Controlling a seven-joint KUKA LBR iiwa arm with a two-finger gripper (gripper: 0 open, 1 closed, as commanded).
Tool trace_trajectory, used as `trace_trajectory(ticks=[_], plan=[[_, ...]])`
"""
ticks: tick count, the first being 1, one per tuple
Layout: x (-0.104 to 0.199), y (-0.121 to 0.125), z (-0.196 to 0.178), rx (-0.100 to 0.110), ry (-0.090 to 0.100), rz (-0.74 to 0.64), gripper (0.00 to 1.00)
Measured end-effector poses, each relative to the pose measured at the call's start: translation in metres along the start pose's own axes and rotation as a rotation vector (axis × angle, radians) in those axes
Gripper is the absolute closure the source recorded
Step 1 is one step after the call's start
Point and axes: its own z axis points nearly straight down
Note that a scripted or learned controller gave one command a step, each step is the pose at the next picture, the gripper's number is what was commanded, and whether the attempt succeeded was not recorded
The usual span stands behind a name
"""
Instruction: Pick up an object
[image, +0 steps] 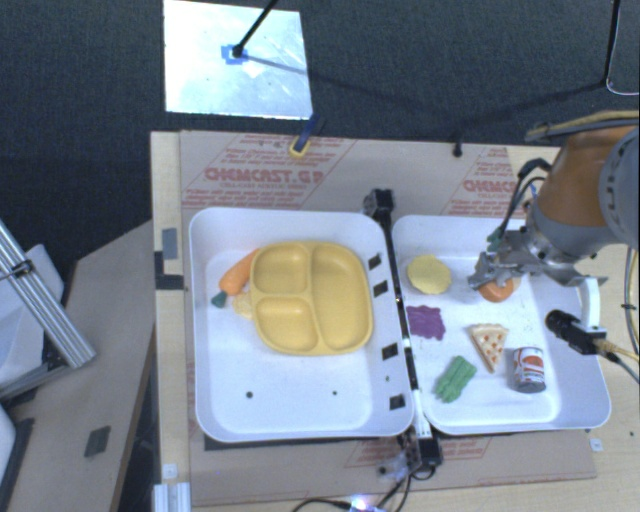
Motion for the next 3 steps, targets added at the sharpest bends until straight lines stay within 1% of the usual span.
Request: trace_trajectory(ticks=[1,2,3], plan=[[-0.007,0.005,-0.047,0.0,0.0,0.0,1.0],[-0.007,0.007,-0.08,0.001,0.0,-0.001,1.0],[0.048,0.027,-0.089,0.001,0.002,-0.007,1.0]])
